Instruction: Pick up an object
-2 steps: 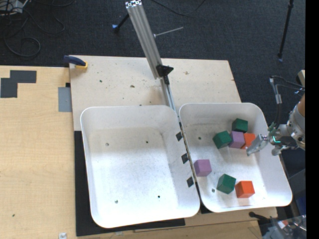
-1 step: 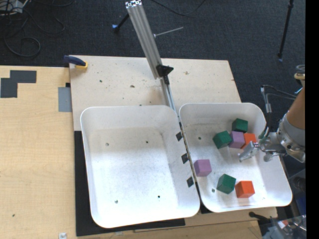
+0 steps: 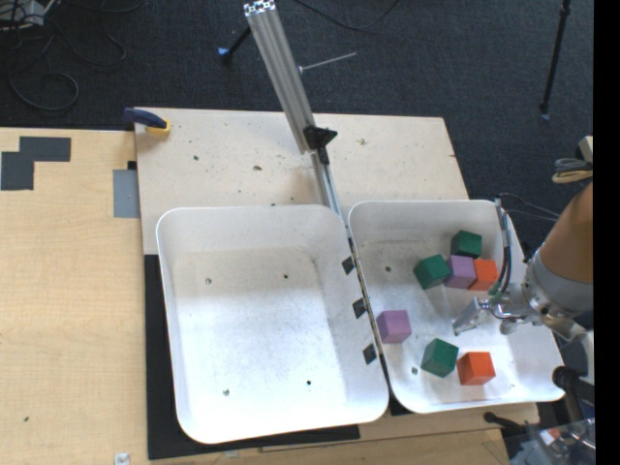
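while no brand, label or readable writing shows anywhere, the counts are clear: two white bins on the surface [image 3: 387,148], left bin [image 3: 194,250] and right bin [image 3: 407,223]. seven cubes sit in the right bin: three green [image 3: 466,243] [image 3: 431,270] [image 3: 440,356], two purple [image 3: 462,270] [image 3: 393,325], two orange [image 3: 484,273] [image 3: 476,367]. four cluster at the bin's far side, touching or nearly so; the other three lie apart nearer the front. tool [image 3: 481,316] hangs over the right bin, between the cluster and the front orange cube, nothing visibly between its fingers; can't tell if they are apart or together. grey arm [image 3: 562,284] enters from the right.
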### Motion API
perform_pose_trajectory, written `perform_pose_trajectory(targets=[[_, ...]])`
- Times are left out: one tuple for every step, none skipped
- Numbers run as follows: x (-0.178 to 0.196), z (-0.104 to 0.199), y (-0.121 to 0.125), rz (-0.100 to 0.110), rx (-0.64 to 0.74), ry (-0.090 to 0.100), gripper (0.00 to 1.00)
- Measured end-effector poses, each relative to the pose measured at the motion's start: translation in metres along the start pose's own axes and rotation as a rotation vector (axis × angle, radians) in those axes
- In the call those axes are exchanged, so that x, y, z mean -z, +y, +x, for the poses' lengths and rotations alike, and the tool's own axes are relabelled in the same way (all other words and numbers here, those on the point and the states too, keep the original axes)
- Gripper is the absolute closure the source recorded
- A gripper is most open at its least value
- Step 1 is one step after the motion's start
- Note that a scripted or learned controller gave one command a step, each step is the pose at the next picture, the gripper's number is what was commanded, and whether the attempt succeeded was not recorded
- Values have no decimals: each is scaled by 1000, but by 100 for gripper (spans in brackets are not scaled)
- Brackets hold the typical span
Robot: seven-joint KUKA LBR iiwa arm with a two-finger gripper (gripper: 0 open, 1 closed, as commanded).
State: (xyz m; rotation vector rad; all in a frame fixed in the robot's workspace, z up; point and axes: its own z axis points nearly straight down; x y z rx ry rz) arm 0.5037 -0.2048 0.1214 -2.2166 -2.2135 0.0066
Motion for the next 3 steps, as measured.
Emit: perform_pose_trajectory(targets=[[-30, 0, 1, -8, -2, -1, 0], [-20, 0, 0, -7, -9, 0, 100], [34, -4, 11, -12, 2, -4, 100]])
